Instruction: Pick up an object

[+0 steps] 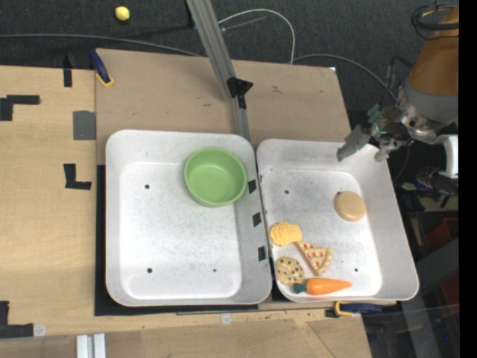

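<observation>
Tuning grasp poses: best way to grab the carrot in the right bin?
Grip the carrot across its orange middle, coming straight down. It lies flat and lengthwise along the right bin's near wall, green end touching the cookie, so close across its narrow width; the tip tapers too thin. The hand is at the far rim.

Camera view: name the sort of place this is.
Probably a robot lab test bench, not a kitchen: two white bins on a taped wooden table, toy food like the carrot, and loose cables.

We are seeing a wooden worktop point(45, 222) sitting over dark carpet point(335, 13), where a small yellow ball point(122, 13) is lying.
</observation>
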Controlling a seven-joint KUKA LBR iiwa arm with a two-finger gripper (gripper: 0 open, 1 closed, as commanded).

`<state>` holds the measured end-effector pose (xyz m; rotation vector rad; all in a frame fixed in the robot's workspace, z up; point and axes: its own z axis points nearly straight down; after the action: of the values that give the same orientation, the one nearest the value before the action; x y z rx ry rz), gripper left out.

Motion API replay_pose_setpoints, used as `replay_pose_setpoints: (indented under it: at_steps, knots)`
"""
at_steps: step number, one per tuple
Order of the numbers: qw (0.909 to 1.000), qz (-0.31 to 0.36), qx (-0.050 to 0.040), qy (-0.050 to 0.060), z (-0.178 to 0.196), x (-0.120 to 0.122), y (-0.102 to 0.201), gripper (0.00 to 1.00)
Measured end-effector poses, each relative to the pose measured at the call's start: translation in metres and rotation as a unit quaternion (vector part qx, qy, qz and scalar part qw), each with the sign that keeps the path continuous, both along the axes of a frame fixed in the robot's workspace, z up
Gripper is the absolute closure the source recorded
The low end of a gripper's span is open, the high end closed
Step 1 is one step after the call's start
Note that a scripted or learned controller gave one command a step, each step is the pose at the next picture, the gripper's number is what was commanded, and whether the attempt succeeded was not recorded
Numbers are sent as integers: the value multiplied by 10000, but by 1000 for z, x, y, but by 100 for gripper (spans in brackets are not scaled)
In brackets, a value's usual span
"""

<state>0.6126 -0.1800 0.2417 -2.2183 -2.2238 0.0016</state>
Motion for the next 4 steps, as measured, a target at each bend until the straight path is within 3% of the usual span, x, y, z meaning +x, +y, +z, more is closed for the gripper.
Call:
replay_pose_setpoints:
  at_steps: [1,4]
  knots:
    - [10000,-1,-2,1,0,0,0,0]
    - [10000,-3,1,22,-136,-10,7,0]
